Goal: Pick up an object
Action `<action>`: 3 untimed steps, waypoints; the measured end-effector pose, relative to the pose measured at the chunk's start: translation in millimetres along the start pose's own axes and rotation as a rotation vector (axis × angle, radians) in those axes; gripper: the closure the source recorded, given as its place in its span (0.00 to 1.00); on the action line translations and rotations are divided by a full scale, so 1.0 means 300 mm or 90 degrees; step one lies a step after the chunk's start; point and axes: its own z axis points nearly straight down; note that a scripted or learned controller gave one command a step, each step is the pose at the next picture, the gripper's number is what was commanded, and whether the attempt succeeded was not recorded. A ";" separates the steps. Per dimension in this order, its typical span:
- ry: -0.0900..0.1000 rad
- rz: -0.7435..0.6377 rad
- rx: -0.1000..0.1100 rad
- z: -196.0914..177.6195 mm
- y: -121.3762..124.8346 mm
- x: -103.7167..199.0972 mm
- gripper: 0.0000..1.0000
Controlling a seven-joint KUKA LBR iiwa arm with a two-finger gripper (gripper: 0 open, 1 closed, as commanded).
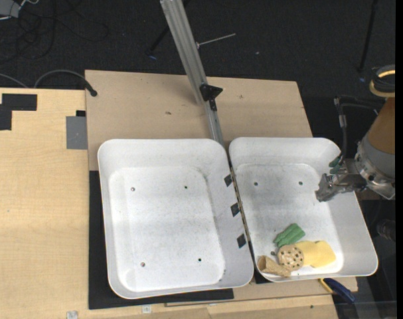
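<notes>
The right bin (pixel 281 153) holds a small pile at its near end: a green piece (pixel 290 234), a yellow piece (pixel 319 253), a round tan piece with dark holes (pixel 289 256) and a tan scrap (pixel 274 266). My gripper (pixel 326 190) hangs at the right side of this bin, well above and beyond the pile, reaching in from the right. Nothing shows between its fingers.
The left bin (pixel 162 153) lies beside the right one, joined by black clips (pixel 235 209). A slanted metal rail (pixel 190 55) rises behind the bins. Wooden bench surface (pixel 35 178) extends to the left. A blue and yellow object (pixel 337 288) lies below the right bin's near edge.
</notes>
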 end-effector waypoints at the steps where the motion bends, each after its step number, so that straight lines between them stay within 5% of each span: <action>1: 0.000 -0.001 0.001 -0.146 0.003 -0.004 1.00; 3: 0.002 -0.002 0.006 -0.119 -0.043 0.312 1.00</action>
